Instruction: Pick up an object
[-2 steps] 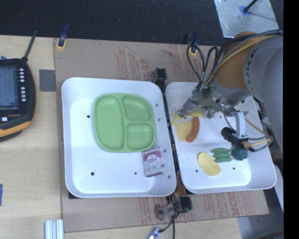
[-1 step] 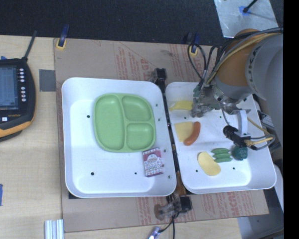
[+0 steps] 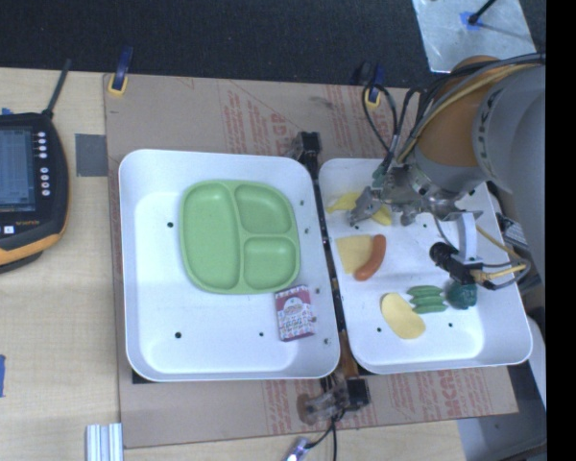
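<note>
1. A handheld control pendant point(image 3: 14, 195) with a dark screen lies at the far left of the bench, well apart from the gripper.
2. The left white bin point(image 3: 154, 344) holds a green three-compartment plate point(image 3: 238, 236), to the gripper's left across the divide between the bins.
3. A small red-and-white packet point(image 3: 295, 312) lies just below the plate's lower right corner, down and left of the gripper.
4. The right white bin point(image 3: 480, 349) holds the pickable things, with the gripper point(image 3: 372, 206) hanging over its upper left part.
5. Whether the gripper stands wide, narrow or holding anything cannot be told; it is too small and dark.
6. A yellow piece point(image 3: 343, 202) shows just left of the gripper, near the bin's edge.
7. Just below the gripper, a yellow slice point(image 3: 351, 251) lies with an orange-red sausage point(image 3: 371, 257) touching its right side.
8. Further down and right lie a yellow chip-like piece point(image 3: 401, 316) and a green pea pod point(image 3: 425, 299), close together.
9. A teal object point(image 3: 462, 296) sits just right of the pod.
</note>
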`<state>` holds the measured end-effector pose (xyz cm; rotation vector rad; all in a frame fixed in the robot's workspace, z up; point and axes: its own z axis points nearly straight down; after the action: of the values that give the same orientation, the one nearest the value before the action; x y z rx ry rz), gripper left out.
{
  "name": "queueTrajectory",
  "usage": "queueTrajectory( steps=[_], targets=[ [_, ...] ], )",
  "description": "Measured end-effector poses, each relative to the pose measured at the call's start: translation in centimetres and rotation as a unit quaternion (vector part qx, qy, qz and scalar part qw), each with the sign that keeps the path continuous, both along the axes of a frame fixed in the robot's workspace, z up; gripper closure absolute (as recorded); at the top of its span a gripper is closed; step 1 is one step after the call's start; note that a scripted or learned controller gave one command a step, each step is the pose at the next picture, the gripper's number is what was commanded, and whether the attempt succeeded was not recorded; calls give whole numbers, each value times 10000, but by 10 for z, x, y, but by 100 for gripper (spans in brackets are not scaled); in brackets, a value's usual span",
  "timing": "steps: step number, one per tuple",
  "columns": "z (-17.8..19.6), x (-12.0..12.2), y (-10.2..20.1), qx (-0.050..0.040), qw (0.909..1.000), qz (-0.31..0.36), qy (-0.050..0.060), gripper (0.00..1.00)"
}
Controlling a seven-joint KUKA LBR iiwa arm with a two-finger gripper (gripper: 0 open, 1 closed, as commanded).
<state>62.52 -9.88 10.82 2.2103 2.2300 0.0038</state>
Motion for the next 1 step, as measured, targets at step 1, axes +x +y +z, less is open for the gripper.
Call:
queueTrajectory(
  steps=[1],
  targets=[
    [-17,31,-5,1,10000,-17,43,0]
  ],
)
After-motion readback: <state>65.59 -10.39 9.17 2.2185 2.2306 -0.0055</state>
